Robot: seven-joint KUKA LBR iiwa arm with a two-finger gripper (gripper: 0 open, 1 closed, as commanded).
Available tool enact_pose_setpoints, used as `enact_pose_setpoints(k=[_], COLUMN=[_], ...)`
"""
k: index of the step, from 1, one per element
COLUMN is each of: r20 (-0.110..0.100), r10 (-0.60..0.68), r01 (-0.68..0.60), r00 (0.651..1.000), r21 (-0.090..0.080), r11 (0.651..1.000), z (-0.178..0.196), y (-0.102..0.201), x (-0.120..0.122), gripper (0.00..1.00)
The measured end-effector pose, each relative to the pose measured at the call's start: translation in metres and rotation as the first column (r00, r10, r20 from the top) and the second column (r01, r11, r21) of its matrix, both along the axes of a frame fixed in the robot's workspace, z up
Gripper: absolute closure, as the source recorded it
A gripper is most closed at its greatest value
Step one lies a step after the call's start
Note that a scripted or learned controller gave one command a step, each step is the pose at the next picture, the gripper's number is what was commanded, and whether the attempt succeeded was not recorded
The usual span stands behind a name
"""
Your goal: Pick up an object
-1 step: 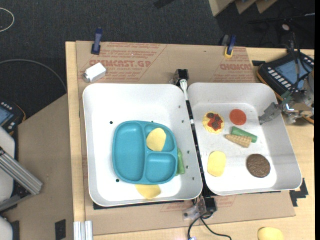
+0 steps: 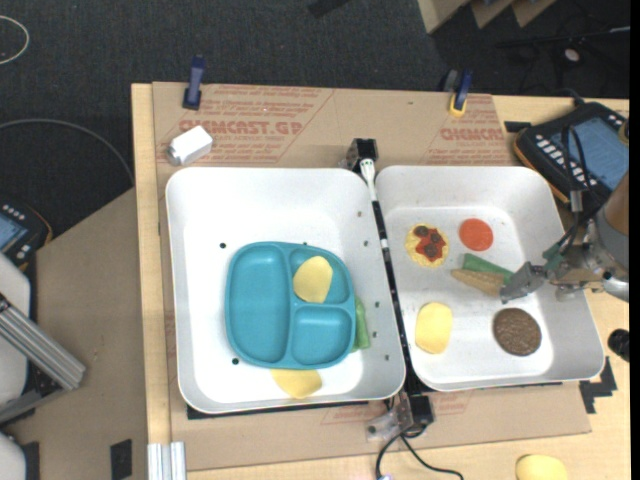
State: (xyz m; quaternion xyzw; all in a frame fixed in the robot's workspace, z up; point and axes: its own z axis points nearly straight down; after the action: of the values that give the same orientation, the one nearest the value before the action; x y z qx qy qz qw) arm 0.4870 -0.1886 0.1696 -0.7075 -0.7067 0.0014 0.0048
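A dark carpeted floor is lying around a plywood-topped desk [image 2: 300,118], on which two shallow white plastic bins are being carried side by side. In the left bin [image 2: 200,208] a teal, three-compartment plastic tray [image 2: 262,308] is resting, with a pale yellow lemon-shaped piece [image 2: 312,279] in its far right compartment and a second flat yellow piece [image 2: 297,381] lying just beyond its near edge. A thin green strip [image 2: 361,325] is showing at the tray's right side.

The right bin [image 2: 440,183] is holding the likely targets: a small round yellow toy pizza with red toppings [image 2: 428,245], a flat orange-red disc [image 2: 476,234], a green and tan stick-shaped piece [image 2: 484,272], a rounded yellow plastic lump [image 2: 433,327] and a brown textured disc [image 2: 517,331].

The gripper [image 2: 524,281] is being held over the right side of this bin, at the right end of the green and tan piece and just far of the brown disc. Whether it is spread or clenched cannot be told from this slanted view, and nothing is being seen between its tips.

For a good pick, one object is probably best committed to. The stick-shaped piece is looking the easiest, since it is narrow; the tips would be better centred across its width than at its end, and lowered fully before closing. The flat discs are likely to slip.
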Motion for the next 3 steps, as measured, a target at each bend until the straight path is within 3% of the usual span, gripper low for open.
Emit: enact_pose_setpoints(k=[1, 2, 3], r20=[0.012, 0.026, 0.026], r10=[0.000, 0.009, 0.007], r01=[0.000, -0.009, -0.006], r00=[1.000, 1.000, 1.000], r21=[-0.007, -0.011, -0.008], r11=[1.000, 1.000, 1.000], z=[0.013, -0.001, 0.136], y=[-0.002, -0.011, 0.028], x=[0.004, 0.187, 0.182], gripper=[1.00, 1.00, 1.00])
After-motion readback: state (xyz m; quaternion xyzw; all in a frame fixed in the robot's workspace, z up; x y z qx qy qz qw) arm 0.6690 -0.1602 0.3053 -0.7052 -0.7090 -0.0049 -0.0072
